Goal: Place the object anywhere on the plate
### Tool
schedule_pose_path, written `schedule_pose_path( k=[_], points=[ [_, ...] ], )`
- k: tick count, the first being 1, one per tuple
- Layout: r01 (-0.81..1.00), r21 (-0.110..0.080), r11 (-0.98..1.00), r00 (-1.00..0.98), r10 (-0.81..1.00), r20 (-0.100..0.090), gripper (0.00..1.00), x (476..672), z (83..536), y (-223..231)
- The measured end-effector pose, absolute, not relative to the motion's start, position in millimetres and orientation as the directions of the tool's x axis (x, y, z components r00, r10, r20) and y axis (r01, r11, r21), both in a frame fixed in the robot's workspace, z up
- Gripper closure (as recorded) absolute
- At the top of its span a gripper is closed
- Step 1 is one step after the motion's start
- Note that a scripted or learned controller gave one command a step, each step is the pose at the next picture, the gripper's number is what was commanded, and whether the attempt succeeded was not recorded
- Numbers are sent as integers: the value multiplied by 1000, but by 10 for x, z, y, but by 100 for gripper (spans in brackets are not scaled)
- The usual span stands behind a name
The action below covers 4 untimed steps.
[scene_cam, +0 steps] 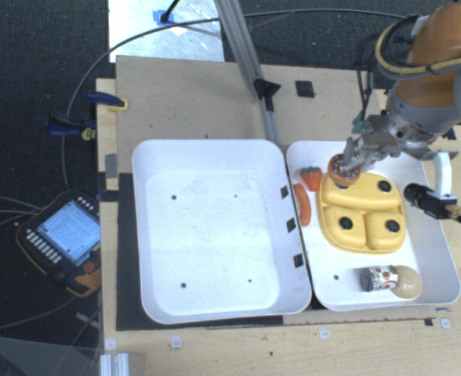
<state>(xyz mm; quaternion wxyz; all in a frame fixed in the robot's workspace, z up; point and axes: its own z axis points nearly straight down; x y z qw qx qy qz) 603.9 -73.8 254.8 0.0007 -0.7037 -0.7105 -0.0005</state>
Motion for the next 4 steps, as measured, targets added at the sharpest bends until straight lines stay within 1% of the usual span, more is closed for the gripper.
schedule_pose_path(
  k=[1, 2, 3, 4],
  points=[
    [1000, 1, 11, -11, 1000, 3, 100, 6010, 2553, -123],
    [1000, 0, 11, -11, 1000, 2, 100, 5912, 2413, 484],
    [1000, -1, 11, -11, 1000, 2, 100, 5749, 2353, 1082],
    [1000, -1, 11, -11, 1000, 2, 100, 5714, 2186, 1654]
  ],
)
